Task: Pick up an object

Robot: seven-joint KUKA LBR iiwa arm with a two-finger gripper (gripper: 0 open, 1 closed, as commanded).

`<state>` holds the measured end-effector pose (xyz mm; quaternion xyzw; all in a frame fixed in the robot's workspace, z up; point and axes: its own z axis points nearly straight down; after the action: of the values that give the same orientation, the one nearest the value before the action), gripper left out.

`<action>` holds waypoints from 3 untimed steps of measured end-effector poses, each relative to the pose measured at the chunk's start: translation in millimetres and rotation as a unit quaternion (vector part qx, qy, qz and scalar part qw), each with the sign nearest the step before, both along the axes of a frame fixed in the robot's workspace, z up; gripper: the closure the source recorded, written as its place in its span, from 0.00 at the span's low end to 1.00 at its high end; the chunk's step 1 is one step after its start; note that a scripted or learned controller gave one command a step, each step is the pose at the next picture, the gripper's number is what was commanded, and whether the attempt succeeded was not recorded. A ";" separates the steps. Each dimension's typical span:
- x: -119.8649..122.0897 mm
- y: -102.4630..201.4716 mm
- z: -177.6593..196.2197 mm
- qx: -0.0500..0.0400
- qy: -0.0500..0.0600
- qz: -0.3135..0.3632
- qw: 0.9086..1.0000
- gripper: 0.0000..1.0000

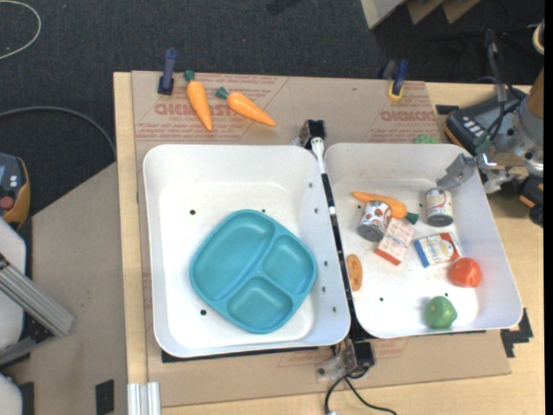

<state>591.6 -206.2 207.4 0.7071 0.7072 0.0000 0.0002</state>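
Objects for picking sit scattered in the right bin (494, 232): a small can (438, 207) up near the far side, a second can (373, 220) lying further left with a toy carrot (380, 201) touching its upper end, a little red-and-white carton (394, 240) just below them, and a blue-and-white packet (435, 249) to its right. Nearer the front I see a red tomato (466, 272) and a green pepper (440, 312), and an orange slice (354, 271) lies by the left wall. My tool (455, 173) hangs over the bin's far right corner, just above and beside that first can, and whether it is apart or together I cannot tell at this slant; nothing shows between its tips. Over in the left bin (164, 232), a blue divided plate (252, 271) lies flat. Two more toy carrots (200, 104) rest on the bench (130, 111) beyond the bins, close together, one angled (251, 107) toward the other.
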 end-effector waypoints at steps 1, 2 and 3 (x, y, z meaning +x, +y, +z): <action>26.5 -10.6 -127.7 0.008 0.001 0.002 1.000 0.00; 26.0 -14.9 -111.5 0.001 0.000 0.002 1.000 1.00; 69.3 55.7 -123.5 0.001 0.002 0.004 1.000 1.00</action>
<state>660.9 -150.5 84.0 0.7044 0.7098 -0.0005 -0.0020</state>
